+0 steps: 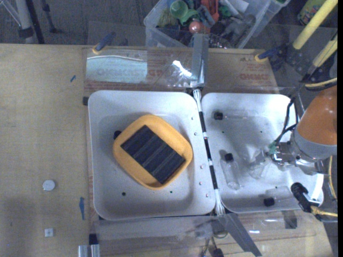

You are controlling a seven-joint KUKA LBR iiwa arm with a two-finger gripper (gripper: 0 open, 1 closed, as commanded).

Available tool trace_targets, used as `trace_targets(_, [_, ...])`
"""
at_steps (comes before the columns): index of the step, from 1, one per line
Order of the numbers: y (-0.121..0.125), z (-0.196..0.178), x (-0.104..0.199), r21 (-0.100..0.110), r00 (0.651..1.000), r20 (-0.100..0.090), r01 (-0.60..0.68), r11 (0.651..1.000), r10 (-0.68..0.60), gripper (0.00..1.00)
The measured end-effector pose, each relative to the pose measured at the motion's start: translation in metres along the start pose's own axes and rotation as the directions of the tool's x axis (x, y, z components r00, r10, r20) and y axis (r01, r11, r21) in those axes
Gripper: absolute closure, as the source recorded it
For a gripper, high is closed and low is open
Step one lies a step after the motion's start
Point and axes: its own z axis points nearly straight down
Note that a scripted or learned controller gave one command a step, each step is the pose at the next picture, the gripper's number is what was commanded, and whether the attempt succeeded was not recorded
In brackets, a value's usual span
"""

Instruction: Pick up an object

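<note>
While my arm (pixel 316 127) reaches in over the right bin (pixel 278 101), my gripper (pixel 274 153) hangs low above that bin's floor, and I cannot tell how my jaws stand. Just to my left lie clear plastic pieces (pixel 242 165), hard to make out against the white. Small black knobs (pixel 228 156) dot the floor around me. Well off to my left, in the left bin (pixel 102 143), rests a yellow pad with a dark ribbed panel (pixel 153 151), lying flat and turned at an angle.
</note>
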Motion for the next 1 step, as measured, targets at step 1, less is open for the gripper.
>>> trace_targets(1, [0.0014, -0.0107, -0.0003, -0.005, 1.000, 0.001, -0.001, 1.000, 0.001, 1.00])
